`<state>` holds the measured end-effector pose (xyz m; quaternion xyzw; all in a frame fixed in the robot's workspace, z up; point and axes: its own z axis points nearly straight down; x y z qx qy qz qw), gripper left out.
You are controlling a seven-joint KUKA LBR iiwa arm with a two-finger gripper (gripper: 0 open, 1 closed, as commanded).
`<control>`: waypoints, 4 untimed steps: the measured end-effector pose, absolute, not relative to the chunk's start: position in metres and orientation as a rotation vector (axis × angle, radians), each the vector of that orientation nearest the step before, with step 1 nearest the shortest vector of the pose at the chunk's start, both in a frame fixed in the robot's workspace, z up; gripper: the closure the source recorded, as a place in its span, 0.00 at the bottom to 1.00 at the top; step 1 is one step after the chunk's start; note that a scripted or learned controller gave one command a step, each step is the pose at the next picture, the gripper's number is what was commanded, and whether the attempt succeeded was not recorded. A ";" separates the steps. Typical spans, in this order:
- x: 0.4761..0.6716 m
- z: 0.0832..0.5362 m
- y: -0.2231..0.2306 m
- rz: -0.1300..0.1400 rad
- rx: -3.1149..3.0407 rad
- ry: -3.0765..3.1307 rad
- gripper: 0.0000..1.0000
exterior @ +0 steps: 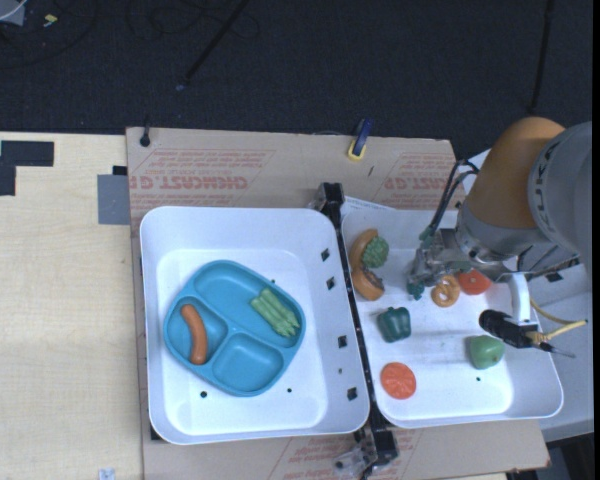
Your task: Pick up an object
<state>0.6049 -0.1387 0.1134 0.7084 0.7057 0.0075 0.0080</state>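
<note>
1. The gripper (427,272) points down into the right bin (540,393); whether it is wide or narrow cannot be told.
2. A pretzel (445,292) lies just beside the gripper, with a tomato slice (473,282) beyond it.
3. The arm (525,193) slants in from the right, its orange band above the wrist.
4. Farther from the gripper lie a dark green pepper (394,323) and an orange disc (399,380).

Lighting is pretty even and comes from overhead, so the white bins (160,268) look bright but not blown out. Shadows are soft and short. The dark floor (280,48) up top is murky, and overall it's low-res and a bit soft.
</note>
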 end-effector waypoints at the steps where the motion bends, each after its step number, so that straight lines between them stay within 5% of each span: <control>1: 0.604 0.156 -0.140 0.001 2.221 2.221 1.00; 3: 0.604 0.229 -0.148 0.001 2.221 2.221 1.00; 4: 0.586 0.227 -0.092 -0.002 2.222 2.228 1.00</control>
